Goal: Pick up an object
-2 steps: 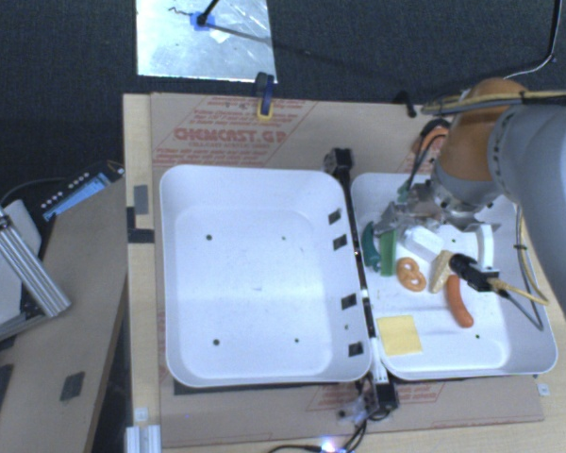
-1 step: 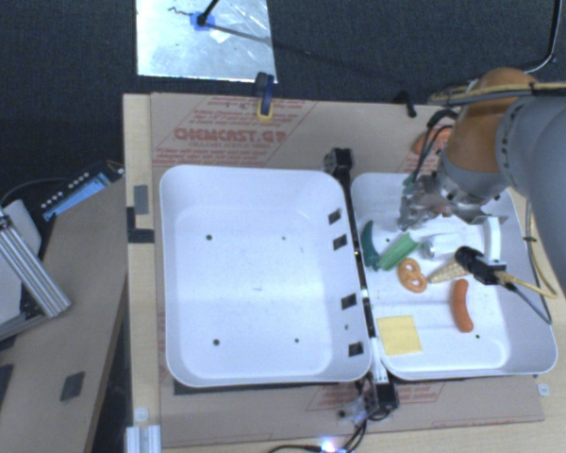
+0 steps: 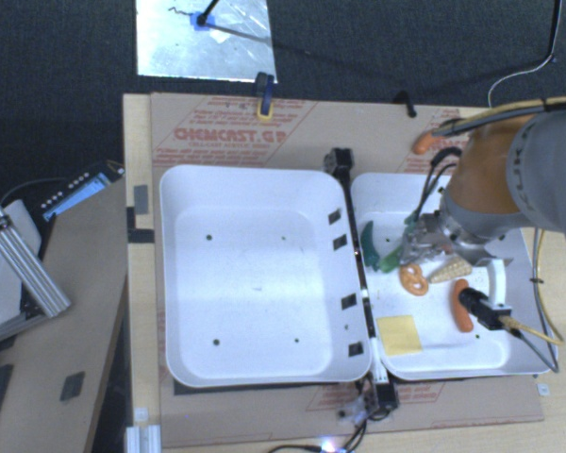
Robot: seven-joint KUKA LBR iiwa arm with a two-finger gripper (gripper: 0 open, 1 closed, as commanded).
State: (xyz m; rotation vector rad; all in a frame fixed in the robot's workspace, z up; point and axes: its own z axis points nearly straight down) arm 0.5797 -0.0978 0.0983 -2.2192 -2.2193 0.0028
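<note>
1. Grey arm's claw [image 3: 417, 245] is hanging low over the right white bin [image 3: 509, 357]; finger state: cannot tell.
2. Orange pretzel-shaped ring [image 3: 413, 279] is lying just below the claw, beside a tan cone [image 3: 449, 271].
3. Flat yellow square [image 3: 399, 334] is lying nearer, apart.

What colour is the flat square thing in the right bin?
Yellow. The flat square lies near the right bin's front left corner, clear in the camera view.

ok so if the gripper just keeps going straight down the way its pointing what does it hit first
Most likely the orange pretzel-shaped ring, which lies just below the gripper in the right bin. The green item sits close to its left, so depth from this slanted view leaves some doubt.
</note>
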